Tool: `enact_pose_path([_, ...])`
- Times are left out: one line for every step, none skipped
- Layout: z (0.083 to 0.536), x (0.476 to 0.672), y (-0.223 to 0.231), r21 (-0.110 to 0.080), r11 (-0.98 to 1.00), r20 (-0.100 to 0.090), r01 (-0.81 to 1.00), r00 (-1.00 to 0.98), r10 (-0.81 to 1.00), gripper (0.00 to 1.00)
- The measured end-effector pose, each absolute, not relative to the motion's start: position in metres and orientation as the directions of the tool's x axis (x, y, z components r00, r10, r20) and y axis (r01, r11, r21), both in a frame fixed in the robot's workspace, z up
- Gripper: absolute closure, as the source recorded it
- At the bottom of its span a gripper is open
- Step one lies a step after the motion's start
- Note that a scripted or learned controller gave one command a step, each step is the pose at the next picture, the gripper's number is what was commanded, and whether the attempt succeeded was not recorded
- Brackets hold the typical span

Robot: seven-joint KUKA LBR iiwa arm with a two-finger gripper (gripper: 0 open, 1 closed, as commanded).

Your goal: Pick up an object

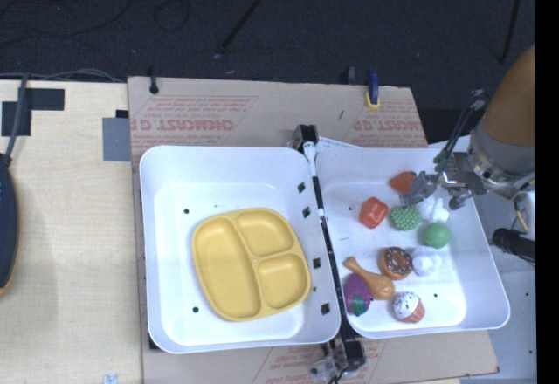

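The right bin (489, 286) holds several toy foods. Among them are a red pepper (373, 212), a knobbly green piece (404, 218), a green ball (434, 235), a chocolate donut (396, 262), a drumstick (370, 277) and a purple piece (355, 293). A red-and-white piece (407, 307) lies near the front, and an orange-red piece (403, 181) near the back. My gripper (439, 192) hangs over the bin's back right part, just above a small white piece (434, 209) and beside the orange-red one. It is open, with nothing between its fingers.
The left bin (166, 190) holds a yellow divided plate (251, 262). A black divider (316, 216) runs between the two bins. The arm (507, 125) comes in over the right bin's far right rim. Both bins rest on cardboard (227, 112).
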State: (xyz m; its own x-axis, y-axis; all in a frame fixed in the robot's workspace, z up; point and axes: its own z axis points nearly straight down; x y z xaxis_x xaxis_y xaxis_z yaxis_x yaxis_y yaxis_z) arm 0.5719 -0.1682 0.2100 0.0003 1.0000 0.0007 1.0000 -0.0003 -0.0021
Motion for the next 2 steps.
enact_pose_path([0.102,0.531,-0.206,0.011,-0.001,-0.005,1.0,0.001,1.0,0.0])
enact_pose_path([0.087,0.492,-0.152,-0.003,0.002,0.002,1.0,-0.002,1.0,0.0])
